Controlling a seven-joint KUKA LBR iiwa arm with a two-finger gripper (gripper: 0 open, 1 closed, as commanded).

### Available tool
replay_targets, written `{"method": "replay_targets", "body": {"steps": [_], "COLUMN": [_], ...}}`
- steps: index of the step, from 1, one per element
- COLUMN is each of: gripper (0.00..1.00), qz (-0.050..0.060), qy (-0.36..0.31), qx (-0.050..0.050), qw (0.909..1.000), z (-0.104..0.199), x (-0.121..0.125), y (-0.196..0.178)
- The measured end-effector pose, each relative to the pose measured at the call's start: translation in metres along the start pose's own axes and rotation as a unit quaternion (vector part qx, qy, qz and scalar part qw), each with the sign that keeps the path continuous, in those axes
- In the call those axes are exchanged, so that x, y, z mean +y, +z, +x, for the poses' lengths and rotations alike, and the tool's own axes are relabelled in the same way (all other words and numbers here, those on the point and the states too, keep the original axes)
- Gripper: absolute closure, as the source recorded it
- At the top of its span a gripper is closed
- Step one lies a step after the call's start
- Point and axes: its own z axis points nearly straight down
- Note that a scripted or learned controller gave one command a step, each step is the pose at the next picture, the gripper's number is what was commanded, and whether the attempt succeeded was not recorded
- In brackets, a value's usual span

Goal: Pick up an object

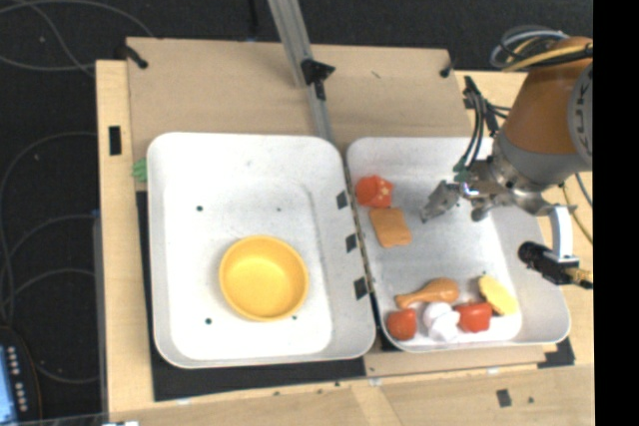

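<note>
In the right bin [419,155] lie a red tomato-like piece [373,191] and a tan bread-like slab [390,227] near its left wall. Along its front edge sit a tan drumstick [429,293], a red piece [401,322], a white object [438,321], another red piece [474,316] and a yellow piece [497,295]. My gripper [447,202] hangs over the middle of the right bin, right of the bread slab, fingers spread open and nothing between them.
The left bin [200,175] holds a yellow bowl [264,277]. A grey metal pole [285,5] slants down to the seam between the bins. The arm's orange band [544,110] is over the right bin's far right corner.
</note>
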Motion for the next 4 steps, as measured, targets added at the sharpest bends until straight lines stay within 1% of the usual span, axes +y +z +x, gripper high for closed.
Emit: {"method": "replay_targets", "body": {"steps": [1, 2, 3, 4], "gripper": [0.00, 1.00, 1.00, 1.00], "qz": [-0.001, -0.003, -0.004, -0.002], "qy": [0.000, 0.003, 0.000, 0.002], "qx": [0.000, 0.001, 0.000, 0.000], "qw": [1.0000, 1.0000, 1.0000, 1.0000], "z": [0.001, 0.000, -0.003, -0.012], "x": [-0.002, -0.001, -0.001, -0.007], "y": [0.059, 0.048, -0.016, -0.066]}}
